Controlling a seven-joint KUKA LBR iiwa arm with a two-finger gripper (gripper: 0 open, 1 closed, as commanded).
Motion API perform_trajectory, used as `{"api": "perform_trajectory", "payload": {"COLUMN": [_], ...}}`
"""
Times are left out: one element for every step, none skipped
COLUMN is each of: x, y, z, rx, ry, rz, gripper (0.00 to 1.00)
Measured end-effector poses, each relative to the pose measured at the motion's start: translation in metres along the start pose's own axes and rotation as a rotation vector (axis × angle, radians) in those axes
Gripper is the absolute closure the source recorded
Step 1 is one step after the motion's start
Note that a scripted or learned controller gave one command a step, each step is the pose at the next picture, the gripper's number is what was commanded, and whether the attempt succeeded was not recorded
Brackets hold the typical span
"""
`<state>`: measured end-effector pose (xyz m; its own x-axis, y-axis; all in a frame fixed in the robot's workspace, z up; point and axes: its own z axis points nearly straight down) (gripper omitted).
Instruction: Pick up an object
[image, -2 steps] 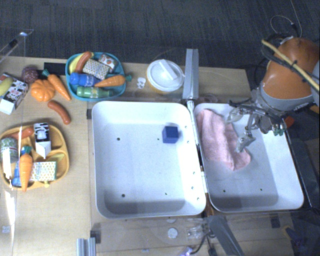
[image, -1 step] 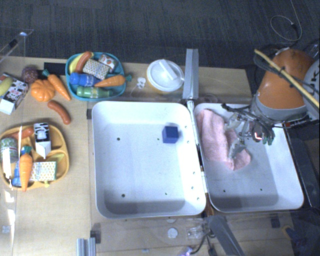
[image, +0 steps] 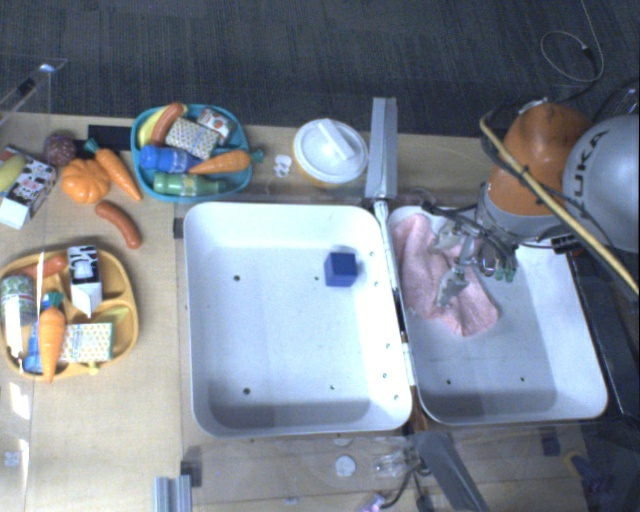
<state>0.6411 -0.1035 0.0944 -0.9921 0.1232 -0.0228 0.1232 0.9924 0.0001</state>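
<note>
Gripper (image: 452, 288): sat over the pink cloth (image: 440, 275); finger state could not be told.
Pink cloth: lay crumpled along the right bin's (image: 560, 400) left wall.
Handling: judged soft, light, limp (pinch a raised fold).
Blue cube (image: 341, 267): left bin (image: 280, 400), upper right.

Wooden bench (image: 150, 400), two white bins (image: 290, 400), toy-food trays (image: 125, 300), loose carrots (image: 120, 172), lidded bowl (image: 330, 150)

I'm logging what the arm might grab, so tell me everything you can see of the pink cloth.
The pink cloth is soft, crumpled fabric, pale pink with folds. It lies flat in a long heap along the left side of the right bin, near the wall it shares with the left bin. The tool is over its right edge; contact is unclear.
</note>
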Motion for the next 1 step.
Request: {"api": "perform_trajectory", "payload": {"x": [-0.0210], "y": [0.0056], "z": [0.0013], "rx": [0.002], "ry": [0.042], "rz": [0.291], "gripper": [0.00]}}
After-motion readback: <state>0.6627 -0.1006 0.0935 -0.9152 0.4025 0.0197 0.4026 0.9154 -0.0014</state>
